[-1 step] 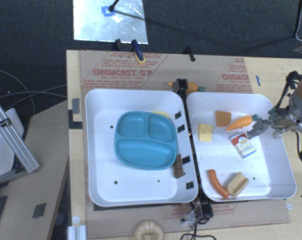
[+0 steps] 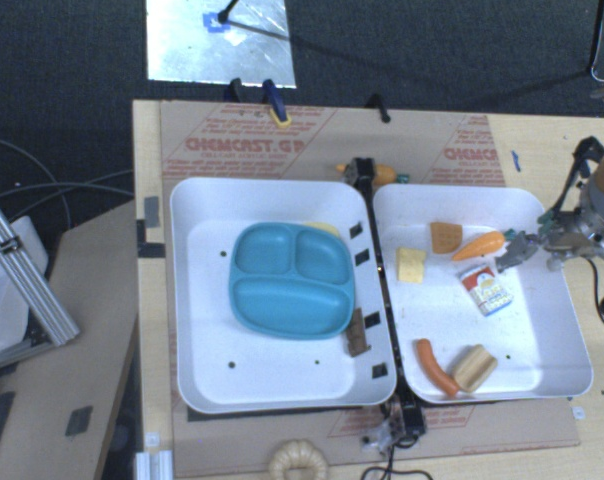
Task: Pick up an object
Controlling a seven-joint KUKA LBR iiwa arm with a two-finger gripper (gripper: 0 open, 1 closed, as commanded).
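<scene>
My gripper point(image 2: 514, 250) hangs over the right side of the right bin point(image 2: 562, 328), pointing left, and its fingers look open with nothing between them. Just left of it lies an orange carrot point(image 2: 479, 245), and a red and white packet point(image 2: 489, 291) lies right below it. Further left in that bin are a brown toast piece point(image 2: 445, 237) and a yellow cheese slice point(image 2: 411, 264). A red sausage point(image 2: 435, 366) and a tan bread block point(image 2: 474, 367) lie near the bin's front edge.
The left bin point(image 2: 202, 298) holds a blue divided plate point(image 2: 290, 279), a small brown item point(image 2: 357, 333) by the divider, and a yellow piece point(image 2: 324, 228) behind the plate. An orange-yellow object point(image 2: 382, 175) sits on the cardboard behind the bins.
</scene>
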